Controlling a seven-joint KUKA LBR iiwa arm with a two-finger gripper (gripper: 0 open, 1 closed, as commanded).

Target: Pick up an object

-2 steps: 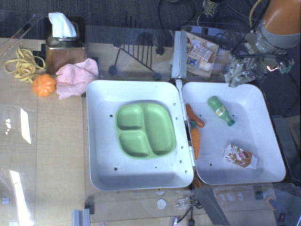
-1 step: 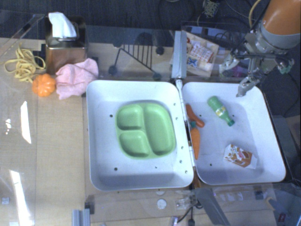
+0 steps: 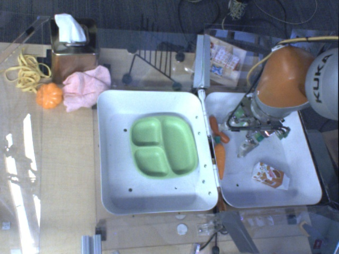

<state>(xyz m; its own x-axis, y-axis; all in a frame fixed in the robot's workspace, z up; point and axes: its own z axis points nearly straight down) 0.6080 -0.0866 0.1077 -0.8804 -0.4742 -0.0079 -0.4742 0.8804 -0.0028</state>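
Small white packet with an orange-and-brown print (image 3: 268, 175) lies flat on the floor of the right shallow white bin (image 3: 307, 192), toward that bin's near right corner and apart from its walls. Along the same bin's left wall lie a long orange plastic carrot (image 3: 219, 161) and, just beyond it toward the bin's far side, a shorter reddish-orange piece (image 3: 217, 130). The gripper (image 3: 254, 137) hangs over the middle of the right bin, between the packet and the carrot and touching neither; nothing can be seen held in it, and I cannot tell whether it is wide or narrow. Left of the right bin, the second white bin (image 3: 114, 194) holds a pale green three-compartment plastic plate (image 3: 163, 144).
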